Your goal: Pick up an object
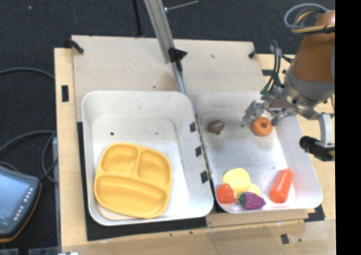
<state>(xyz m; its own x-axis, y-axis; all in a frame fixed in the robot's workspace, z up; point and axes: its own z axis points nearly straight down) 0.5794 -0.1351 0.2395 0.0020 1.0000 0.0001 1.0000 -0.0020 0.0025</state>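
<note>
Approach step: gripper (260, 114) sits low in right bin (242, 149), right at the orange ring (262, 127) (far side of bin); fingers' spread can't be told. Next: close on ring, lift straight up.

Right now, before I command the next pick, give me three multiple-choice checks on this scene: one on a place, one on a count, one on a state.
1. The yellow divided tray lies in:
A. the left bin
B. the right bin
C. on the bench

2. Bins on the bench:
A. one
B. two
C. three

3. The orange ring is:
A. stacked on the tray
B. in the right bin beside the gripper
C. outside both bins

Key: 1 A, it rests in the left bin. 2 B, two sit side by side. 3 B, it sits just below the gripper.
</note>
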